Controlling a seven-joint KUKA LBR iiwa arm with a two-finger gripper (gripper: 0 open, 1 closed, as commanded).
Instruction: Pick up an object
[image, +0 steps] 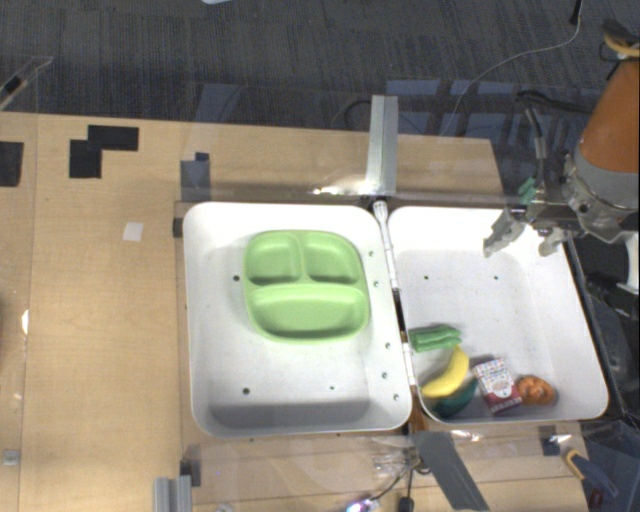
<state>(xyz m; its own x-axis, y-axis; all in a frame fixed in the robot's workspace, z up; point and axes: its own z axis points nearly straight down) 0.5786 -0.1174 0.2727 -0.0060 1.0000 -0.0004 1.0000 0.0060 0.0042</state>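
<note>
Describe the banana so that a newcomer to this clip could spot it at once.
Look in the right bin, at its near-left corner where small items cluster. The banana is the curved yellow piece just below the green vegetable, left of the red-and-white packet; nothing else there is yellow.

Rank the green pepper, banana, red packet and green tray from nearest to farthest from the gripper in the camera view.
From the gripper:
1. Green pepper, right bin, by the divider.
2. Banana and red packet, right bin's near edge: too close to call.
3. Green tray, left bin.

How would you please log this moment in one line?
hand: open, above right bin | holding: nothing | banana: in bin corner
</note>
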